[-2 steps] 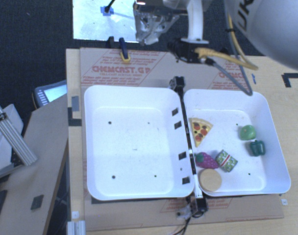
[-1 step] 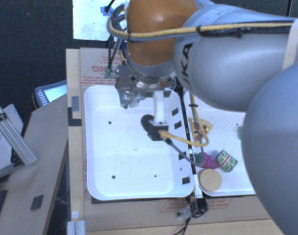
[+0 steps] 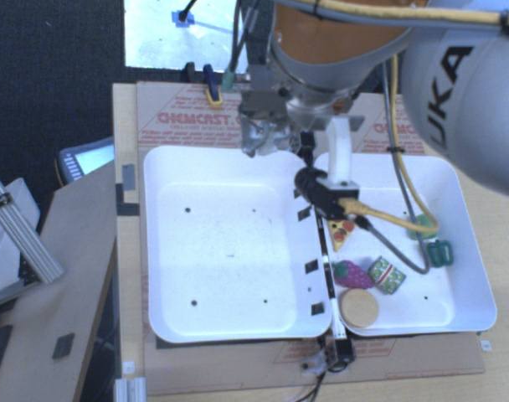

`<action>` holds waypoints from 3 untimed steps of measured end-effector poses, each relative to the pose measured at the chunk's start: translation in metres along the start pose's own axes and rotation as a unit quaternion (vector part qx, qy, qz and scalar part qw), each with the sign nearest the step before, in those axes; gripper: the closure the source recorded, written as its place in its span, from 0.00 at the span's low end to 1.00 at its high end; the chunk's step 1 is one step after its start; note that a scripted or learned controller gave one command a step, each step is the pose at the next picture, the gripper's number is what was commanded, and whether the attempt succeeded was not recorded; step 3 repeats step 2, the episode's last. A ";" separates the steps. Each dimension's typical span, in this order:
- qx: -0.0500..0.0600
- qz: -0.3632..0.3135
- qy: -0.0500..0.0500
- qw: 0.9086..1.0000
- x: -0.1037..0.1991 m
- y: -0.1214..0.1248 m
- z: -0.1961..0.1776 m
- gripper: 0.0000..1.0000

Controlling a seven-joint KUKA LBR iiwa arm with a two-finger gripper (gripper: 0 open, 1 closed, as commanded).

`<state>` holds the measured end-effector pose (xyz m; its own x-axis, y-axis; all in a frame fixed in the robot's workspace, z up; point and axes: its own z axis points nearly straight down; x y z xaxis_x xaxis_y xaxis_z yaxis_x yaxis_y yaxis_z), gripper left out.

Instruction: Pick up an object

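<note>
The arm's hand hangs at the 12 o'clock rim of the left bin; whether it is clenched or released I cannot tell. In the right bin, toward 6 o'clock, lie a round tan disc, a purple toy, a green striped block and a pizza-slice toy. A teal clip sits toward 3 o'clock. Both bins rest on the counter.
</note>
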<state>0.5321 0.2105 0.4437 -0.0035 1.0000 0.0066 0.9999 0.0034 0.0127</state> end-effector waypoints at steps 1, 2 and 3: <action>0.000 0.003 -0.001 1.000 -0.066 -0.046 -0.100 1.00; 0.003 -0.003 -0.002 1.000 0.026 0.033 -0.091 1.00; 0.003 -0.003 -0.002 1.000 0.026 0.033 -0.091 1.00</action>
